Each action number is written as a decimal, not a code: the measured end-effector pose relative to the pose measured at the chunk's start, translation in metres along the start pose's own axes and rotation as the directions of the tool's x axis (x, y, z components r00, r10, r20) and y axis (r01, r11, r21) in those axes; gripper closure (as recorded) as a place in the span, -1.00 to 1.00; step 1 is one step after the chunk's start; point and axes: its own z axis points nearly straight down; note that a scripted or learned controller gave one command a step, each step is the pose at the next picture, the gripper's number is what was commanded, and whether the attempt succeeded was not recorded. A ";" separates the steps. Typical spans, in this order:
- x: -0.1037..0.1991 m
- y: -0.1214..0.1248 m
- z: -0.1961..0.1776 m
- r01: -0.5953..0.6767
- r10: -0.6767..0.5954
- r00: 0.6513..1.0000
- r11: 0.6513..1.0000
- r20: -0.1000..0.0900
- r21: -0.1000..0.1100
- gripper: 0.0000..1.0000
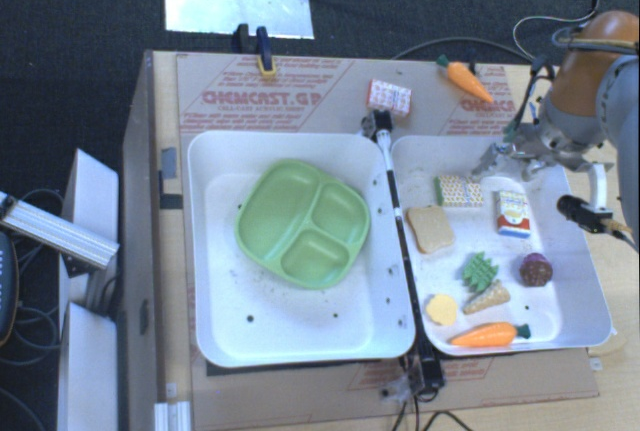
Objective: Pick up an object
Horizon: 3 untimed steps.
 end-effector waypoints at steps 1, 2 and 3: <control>0.000 0.000 0.000 0.000 0.000 1.000 1.000 0.000 0.000 -1.00; 0.000 0.000 0.000 0.000 0.000 1.000 1.000 0.000 0.000 -1.00; 0.000 0.000 0.000 0.000 0.000 1.000 1.000 0.000 0.000 -1.00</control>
